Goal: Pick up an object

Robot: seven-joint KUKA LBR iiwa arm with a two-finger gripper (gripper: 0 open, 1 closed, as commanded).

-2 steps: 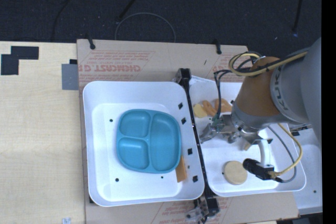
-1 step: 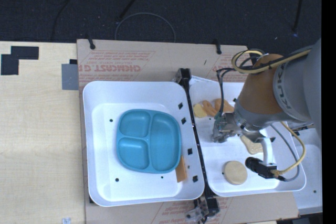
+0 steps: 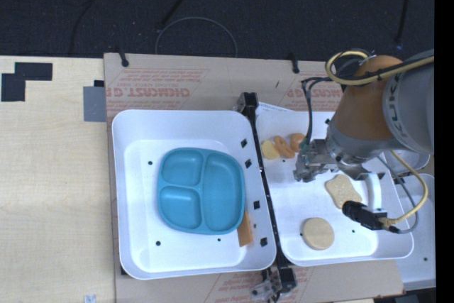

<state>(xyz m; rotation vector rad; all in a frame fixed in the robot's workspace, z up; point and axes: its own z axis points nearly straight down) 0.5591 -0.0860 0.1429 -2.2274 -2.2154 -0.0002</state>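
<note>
- Two shallow white bins sit side by side before you; the left bin (image 3: 135, 152) bears a blue divided plastic plate (image 3: 200, 189), a thin orange-brown stick (image 3: 245, 230) at its near-right edge.
- Your gripper (image 3: 306, 168) hangs low in the right bin (image 3: 287, 223); whether it is clenched you cannot tell.
- Pale food pieces (image 3: 282, 147) lie just left of it against the far-left wall.
- A toast-like slice (image 3: 342, 189) lies to its right; a round tan biscuit (image 3: 318, 233) has open floor around it.

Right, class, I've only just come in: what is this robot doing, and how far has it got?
A grey and orange arm reaches from the right into the right bin. Its claw hangs low near the bin's back, beside some small tan food pieces. A toast slice and a round biscuit lie nearer the front. The left bin holds a blue divided plate. Nothing appears picked up yet.
</note>
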